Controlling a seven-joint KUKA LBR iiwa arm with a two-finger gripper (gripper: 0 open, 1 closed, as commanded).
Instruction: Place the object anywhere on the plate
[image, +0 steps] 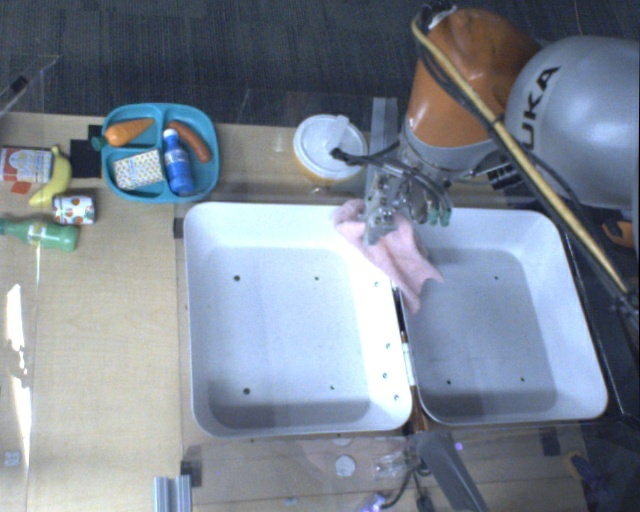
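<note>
The pink cloth (400, 255) hung limp over the far edge where the two white bins met. Its top was bunched up right under the pincer (385, 222), and its loose end drooped down onto the seam between the bins, reaching a little into the right bin (510, 330). The pincer pointed down from the grey arm (570, 110) with the orange band (465, 75), which came in from the right. The top of the cloth seemed to sit between the pincer's fingers, so the pincer looked closed on the cloth, though the metal parts there were small and hard to make out.

The left bin (290, 320) sat just beside the right bin, their walls touching. Both stood on the light wooden desk (90, 350).

Behind the bins, near the pincer, was a round white plate (325, 145) with a yellow rim. The cloth was not on the plate; it was close to it but apart.

At the far left of the desk lay a blue tray (207, 150) with parts inside. It held an orange carrot (130, 131), a blue bottle (178, 160) and a hot dog toy (195, 143). Left of the tray were a yellow banana (55, 177), a small can (73, 209), a green bottle (40, 233) lying flat, and a little box (22, 167).
</note>
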